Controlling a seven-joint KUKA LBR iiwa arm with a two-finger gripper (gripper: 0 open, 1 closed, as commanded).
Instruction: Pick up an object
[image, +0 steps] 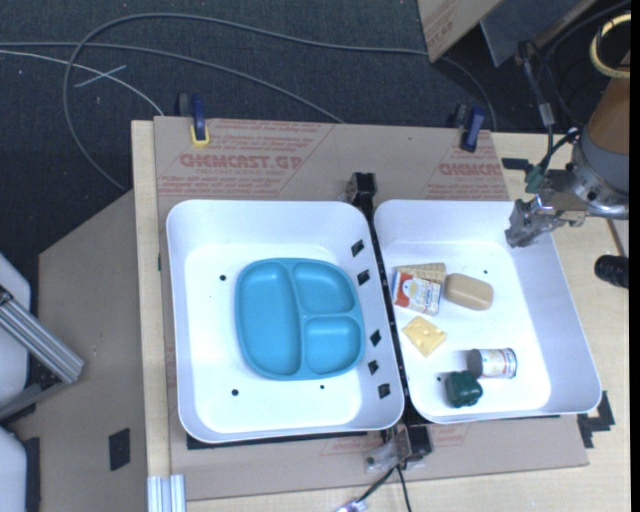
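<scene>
The hand (522, 232) hangs over the far right corner of the right bin (560, 300), at the bin's rim; whether it is open or closed cannot be told, and nothing shows in its grip. The arm (605, 150) reaches in from the table's (150, 300) right edge.

In the right bin, near its left wall, lies a red-and-white packet (418, 290), with a tan block (469, 291) just beside it on the right. Below them sits a yellow cheese wedge (424, 335). Toward the near edge lie a small can (492, 363) on its side and a dark green lump (463, 389), close together.

The left bin (200, 250) holds a blue divided plate (299, 318) near its middle.
</scene>
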